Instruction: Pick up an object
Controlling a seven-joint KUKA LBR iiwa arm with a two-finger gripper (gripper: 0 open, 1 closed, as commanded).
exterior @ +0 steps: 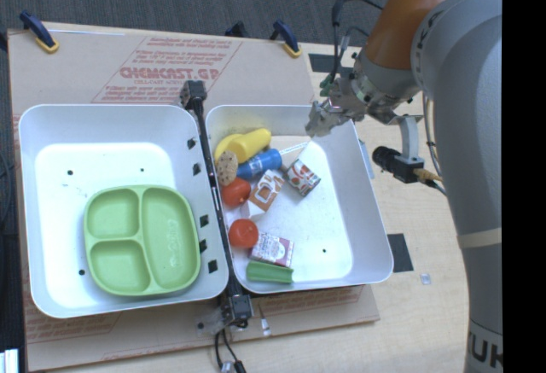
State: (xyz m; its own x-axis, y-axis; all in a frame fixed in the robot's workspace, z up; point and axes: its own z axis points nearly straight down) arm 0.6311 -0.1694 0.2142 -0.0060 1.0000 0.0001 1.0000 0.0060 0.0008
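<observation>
Two shallow white bins sit side by side on the surface [409, 311], sharing a central divider edge fitted with black clips. The left bin [34, 192] holds one green three-compartment tray [141, 239], which leaves open white floor along the bin's upper and left sides. The right bin [363, 218] holds its objects grouped against the divider side, leaving the right half of its floor largely open. Counted contents of the right bin: one yellow banana-shaped toy [243, 143], one blue cylinder [260, 162], one tan round piece with dark specks [226, 166], two red-orange rounded items [236, 190] and [243, 232], three small printed cartons [268, 189], [302, 177], [273, 249], and one green wedge-shaped block [270, 273] near the lower rim. The hand [322, 122] hangs at the upper right corner of the right bin, just above its rim, apart from every object; the nearest carton lies below and to the left of it. The hand is small and dark against the arm's wrist, so whether it is spread or pressed together cannot be told, and nothing is seen in it. The arm's grey body is cut off by the frame at right. Cardboard with red printing [166, 68] lies beneath the bins, held by blue-and-yellow clamps [38, 30] at the top edge.
</observation>
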